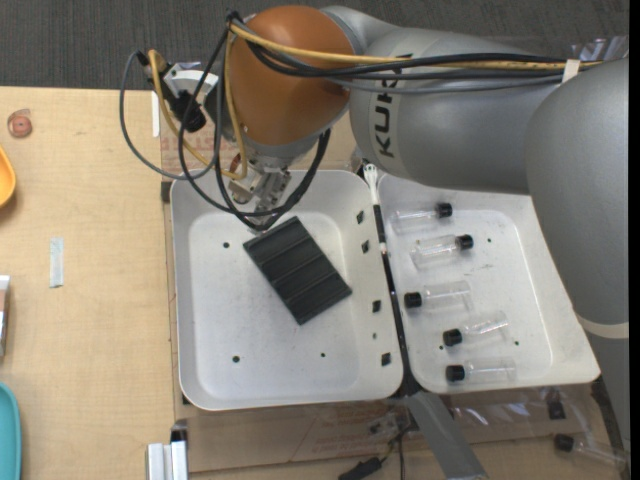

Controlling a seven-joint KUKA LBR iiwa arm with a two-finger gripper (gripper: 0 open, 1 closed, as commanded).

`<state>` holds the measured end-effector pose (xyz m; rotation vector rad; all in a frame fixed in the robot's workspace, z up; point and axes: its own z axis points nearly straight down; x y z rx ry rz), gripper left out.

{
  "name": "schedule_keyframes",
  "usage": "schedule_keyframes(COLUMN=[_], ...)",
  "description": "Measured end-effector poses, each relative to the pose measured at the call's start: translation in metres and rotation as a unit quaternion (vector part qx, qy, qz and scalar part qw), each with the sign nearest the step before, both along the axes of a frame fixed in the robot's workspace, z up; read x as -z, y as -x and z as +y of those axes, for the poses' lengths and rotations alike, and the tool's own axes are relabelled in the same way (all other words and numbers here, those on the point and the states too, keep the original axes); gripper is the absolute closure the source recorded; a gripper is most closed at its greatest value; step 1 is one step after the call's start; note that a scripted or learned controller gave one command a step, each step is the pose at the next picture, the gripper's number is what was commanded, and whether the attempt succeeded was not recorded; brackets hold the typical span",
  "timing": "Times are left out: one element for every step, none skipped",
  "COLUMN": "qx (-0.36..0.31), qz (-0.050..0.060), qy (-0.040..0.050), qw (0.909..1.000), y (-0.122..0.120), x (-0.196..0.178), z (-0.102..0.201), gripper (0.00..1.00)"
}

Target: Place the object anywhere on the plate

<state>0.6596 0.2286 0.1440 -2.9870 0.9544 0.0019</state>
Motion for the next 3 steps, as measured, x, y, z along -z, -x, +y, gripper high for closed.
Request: schedule_keyframes(qx=[-0.152,-0.204,-0.201], qz=[0.0,0.001,0.0], qy=[0.0003,0.0005,0.0005], qw=[0.9884,0.979,0.9795], y=[0.0,0.001,0.001], x=[-0.011,0.049,0.009], z=[-0.007,-0.036,0.001], gripper=[1.0,1.0,1.0])
